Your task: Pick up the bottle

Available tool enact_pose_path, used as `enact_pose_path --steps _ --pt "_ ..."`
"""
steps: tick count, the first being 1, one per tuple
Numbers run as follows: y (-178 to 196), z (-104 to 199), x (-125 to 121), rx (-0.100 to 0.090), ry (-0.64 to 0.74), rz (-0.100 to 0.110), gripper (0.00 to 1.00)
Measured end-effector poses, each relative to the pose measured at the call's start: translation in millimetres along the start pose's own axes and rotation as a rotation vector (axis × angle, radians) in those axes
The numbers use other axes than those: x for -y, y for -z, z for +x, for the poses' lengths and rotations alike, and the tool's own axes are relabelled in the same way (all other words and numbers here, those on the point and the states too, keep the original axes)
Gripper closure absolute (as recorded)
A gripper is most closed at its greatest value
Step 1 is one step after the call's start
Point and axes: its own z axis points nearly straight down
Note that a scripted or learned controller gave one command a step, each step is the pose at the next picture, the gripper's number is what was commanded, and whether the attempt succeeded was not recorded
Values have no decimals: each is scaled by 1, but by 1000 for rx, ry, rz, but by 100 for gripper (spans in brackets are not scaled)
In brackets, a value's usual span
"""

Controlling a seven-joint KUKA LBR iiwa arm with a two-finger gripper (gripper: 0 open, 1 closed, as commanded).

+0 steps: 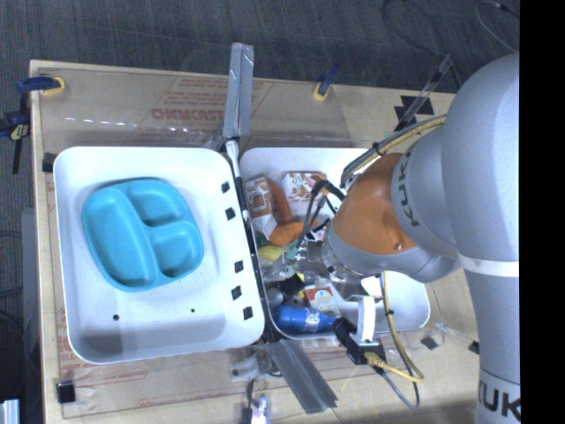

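Observation:
A blue bottle (305, 320) lies on its side at the front edge of the right bin (408, 312). The arm's orange wrist band (375, 222) hangs over the middle of that bin. The gripper (305, 259) reaches down among the packed items, just above and behind the bottle. The wrist and clutter hide its fingertips.
The left bin (88, 325) holds a light blue divided tray (141, 230). In the right bin lie snack packets (300, 186), an orange item (285, 233) and a yellow-green piece (269, 253). A grey divider bar (237, 91) stands between the bins at the back. Cables trail near the front right.

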Motion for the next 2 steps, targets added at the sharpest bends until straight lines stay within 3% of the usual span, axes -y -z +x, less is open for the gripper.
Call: enact_pose_path --steps 1,2 --pt "0 0 0 0 0 0 0" --pt "0 0 0 4 214 -1 0"
